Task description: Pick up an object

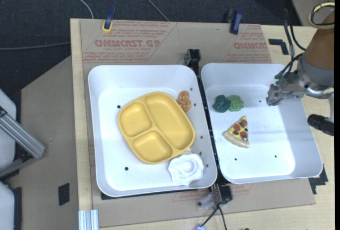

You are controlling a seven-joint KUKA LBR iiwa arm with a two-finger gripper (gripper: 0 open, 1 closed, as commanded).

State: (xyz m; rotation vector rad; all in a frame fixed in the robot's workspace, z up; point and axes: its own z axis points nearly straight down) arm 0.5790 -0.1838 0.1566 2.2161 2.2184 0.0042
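In the right bin (281,165) lie a green broccoli piece (227,102) near the left wall and a pizza slice (238,132) just below it. My gripper (272,97) hangs at the right bin's upper right, well to the right of the broccoli, with nothing seen between its fingers. The left bin (106,117) holds a yellow divided plate (155,127), a small pretzel (184,100) at the plate's upper right edge, and a white cup-like object (186,168) by the plate's lower right.
The arm with its orange band (321,48) enters from the right over the bin's edge. A black part (322,124) sticks in at the right bin's right rim. Clamps (235,20) sit on the board's far edge.
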